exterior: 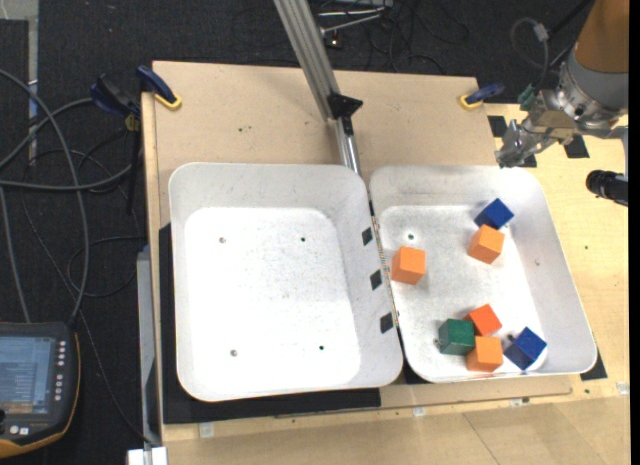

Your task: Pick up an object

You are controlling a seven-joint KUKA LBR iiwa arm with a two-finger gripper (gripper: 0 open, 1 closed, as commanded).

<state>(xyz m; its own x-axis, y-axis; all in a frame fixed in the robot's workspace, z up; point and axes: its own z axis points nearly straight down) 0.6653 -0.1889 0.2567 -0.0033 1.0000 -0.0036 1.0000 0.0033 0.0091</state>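
Note:
The right bin (560,283) holds several small cubes. An orange cube (408,264) lies near its left wall. A blue cube (494,215) and an orange cube (486,244) sit close together toward the back right. At the front a green cube (458,337), two orange cubes (485,319) (485,353) and a blue cube (525,348) cluster. My gripper (512,149) hangs at the upper right, just beyond the right bin's far rim, above the bench, with nothing seen between its fingers.
The left bin (200,253) lies beside the right one. A slanted metal pole (310,43) crosses the bench top down to the gap between the bins. Clamps (160,88) (480,96) grip the bench's far corners. Cables and a pendant (30,383) lie left.

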